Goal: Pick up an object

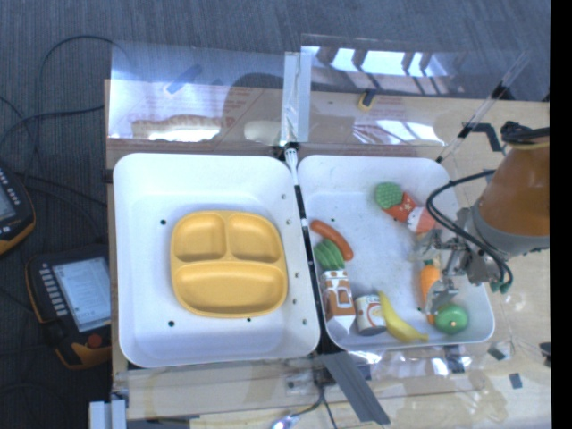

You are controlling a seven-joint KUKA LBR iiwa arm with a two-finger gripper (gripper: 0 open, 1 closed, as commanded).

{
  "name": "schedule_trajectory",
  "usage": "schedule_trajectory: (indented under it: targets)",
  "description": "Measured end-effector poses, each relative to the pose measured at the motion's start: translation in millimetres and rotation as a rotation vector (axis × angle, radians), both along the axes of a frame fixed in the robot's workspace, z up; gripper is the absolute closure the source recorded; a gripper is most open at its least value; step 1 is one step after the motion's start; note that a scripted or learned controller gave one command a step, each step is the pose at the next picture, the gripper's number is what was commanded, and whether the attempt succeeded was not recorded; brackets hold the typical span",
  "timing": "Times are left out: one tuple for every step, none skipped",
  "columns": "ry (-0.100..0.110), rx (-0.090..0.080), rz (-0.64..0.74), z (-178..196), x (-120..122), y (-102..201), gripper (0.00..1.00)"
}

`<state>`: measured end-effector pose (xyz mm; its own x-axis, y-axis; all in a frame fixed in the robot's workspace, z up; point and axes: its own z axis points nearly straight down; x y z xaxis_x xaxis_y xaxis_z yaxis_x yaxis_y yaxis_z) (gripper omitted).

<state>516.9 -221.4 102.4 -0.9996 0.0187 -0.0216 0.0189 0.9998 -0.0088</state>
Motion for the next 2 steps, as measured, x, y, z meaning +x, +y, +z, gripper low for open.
schedule_trajectory:
  targets:
    - [0.003, 0.007, -0.067, -11, -9, 0, 0.0]
    - [-0.001, 0.004, -0.065, 0, -7, 1, 1.0]
